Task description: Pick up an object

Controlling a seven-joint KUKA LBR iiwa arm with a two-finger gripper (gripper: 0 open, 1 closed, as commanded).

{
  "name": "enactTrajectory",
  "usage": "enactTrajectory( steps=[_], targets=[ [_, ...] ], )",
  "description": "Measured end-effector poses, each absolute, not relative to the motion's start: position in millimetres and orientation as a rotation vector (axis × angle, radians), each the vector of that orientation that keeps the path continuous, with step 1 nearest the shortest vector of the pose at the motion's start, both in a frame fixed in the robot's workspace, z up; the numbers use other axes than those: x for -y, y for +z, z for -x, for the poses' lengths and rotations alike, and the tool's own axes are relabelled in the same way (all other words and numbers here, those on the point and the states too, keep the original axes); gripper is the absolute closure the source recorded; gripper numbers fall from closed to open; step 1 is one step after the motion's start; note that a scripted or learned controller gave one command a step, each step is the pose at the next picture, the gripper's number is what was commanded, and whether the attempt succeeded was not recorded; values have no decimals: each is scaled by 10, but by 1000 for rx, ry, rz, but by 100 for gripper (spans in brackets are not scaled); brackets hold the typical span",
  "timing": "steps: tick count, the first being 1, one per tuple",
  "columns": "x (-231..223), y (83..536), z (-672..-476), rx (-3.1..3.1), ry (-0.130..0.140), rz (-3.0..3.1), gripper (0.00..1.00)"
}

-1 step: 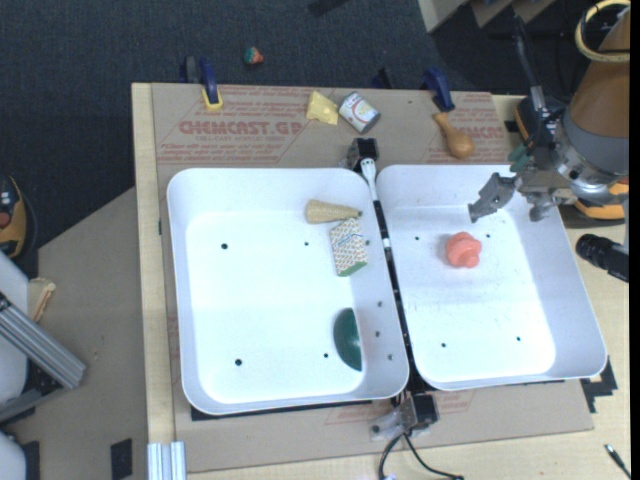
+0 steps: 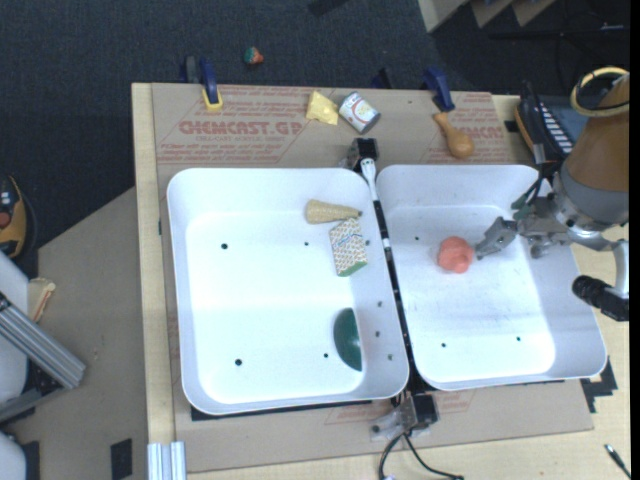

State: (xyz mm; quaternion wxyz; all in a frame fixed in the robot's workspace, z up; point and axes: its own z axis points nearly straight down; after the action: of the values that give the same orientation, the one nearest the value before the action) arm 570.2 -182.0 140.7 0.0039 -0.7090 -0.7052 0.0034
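A red-orange ball [image 2: 455, 255] lies in the right bin [image 2: 560, 358], left of its middle. My gripper [image 2: 497, 236] hangs over the same bin just right of the ball, its tip close to the ball's upper right side; nothing shows held in it. The left bin [image 2: 200, 298] holds a tan cone-shaped piece [image 2: 330, 211], a patterned pouch [image 2: 347, 245] just below it, and a dark green object [image 2: 348, 338] near the front right corner.
On the board behind the bins lie a yellow piece [image 2: 321, 108], a small white block [image 2: 358, 113] and an orange-brown wooden piece [image 2: 455, 138]. Blue clamps [image 2: 210, 83] hold the board's far edge. The arm's grey and orange body [image 2: 600, 168] stands over the right bin's right rim.
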Motion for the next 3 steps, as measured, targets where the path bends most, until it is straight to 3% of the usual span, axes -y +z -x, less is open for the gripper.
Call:
enactTrajectory(
  steps=[1,2,3],
  targets=[
    [1037,827,-6276,2232,-6,2216,0],
    [1079,957,-6256,2224,-4,2224,100],
    [1892,1577,-6566,2225,-4,2235,100]
  ],
)
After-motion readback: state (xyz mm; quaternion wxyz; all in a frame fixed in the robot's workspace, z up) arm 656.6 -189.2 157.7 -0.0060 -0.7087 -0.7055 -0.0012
